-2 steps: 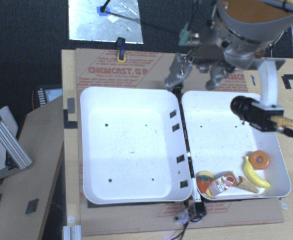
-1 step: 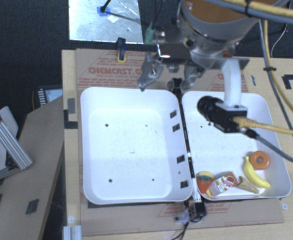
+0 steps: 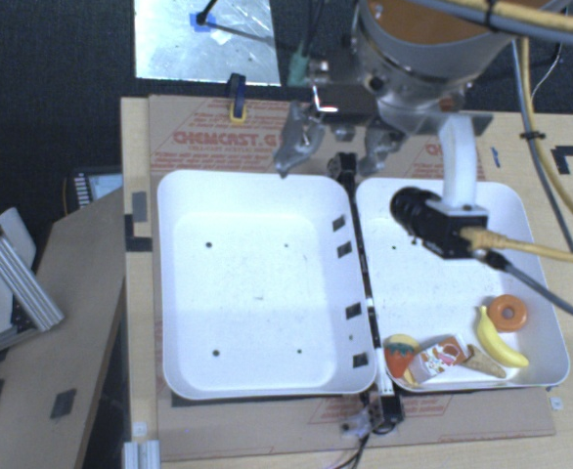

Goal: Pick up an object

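Note:
My gripper (image 3: 333, 157) hangs above the back rim of the two bins, over the divider between them. Its fingers (image 3: 294, 149) are spread wide apart with nothing between them, so it is open. Far from it, the objects lie in the front corner of the right bin (image 3: 521, 213): a yellow banana (image 3: 502, 340), an orange ring-shaped piece (image 3: 507, 312), a red-orange round fruit (image 3: 400, 354), a small red-and-white packet (image 3: 437, 358) and a tan cone-like piece (image 3: 482, 362).
The left bin (image 3: 252, 281) sits beside the right one, joined along a clipped divider (image 3: 360, 281). A black cylinder (image 3: 431, 221) with a yellow cable hangs from the arm over the right bin's back half. A foil sheet (image 3: 206, 25) lies behind the bench.

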`<act>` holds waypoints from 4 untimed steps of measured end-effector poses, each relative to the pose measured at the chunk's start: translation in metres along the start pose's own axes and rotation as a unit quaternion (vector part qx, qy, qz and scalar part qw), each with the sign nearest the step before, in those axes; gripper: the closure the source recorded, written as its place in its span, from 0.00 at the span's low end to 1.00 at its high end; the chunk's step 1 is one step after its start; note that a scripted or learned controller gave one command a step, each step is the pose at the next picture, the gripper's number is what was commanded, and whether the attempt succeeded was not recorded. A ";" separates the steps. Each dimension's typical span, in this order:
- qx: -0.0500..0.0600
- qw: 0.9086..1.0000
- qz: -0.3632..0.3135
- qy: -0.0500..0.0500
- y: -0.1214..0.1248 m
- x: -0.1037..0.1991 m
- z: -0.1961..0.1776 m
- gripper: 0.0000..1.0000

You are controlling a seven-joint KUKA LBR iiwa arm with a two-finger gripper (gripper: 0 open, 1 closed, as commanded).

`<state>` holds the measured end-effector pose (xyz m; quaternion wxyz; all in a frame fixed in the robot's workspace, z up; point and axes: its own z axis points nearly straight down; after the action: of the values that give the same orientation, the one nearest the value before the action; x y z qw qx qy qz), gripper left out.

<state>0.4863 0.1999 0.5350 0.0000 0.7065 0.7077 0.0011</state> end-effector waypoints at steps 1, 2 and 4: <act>-0.001 1.000 -0.002 0.000 0.012 0.020 0.000 0.00; 0.000 1.000 -0.003 0.000 0.014 0.035 0.000 0.00; 0.004 1.000 -0.002 -0.002 -0.001 0.034 0.069 1.00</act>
<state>0.4856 0.2336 0.4657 -0.0011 0.7048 0.7094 -0.0032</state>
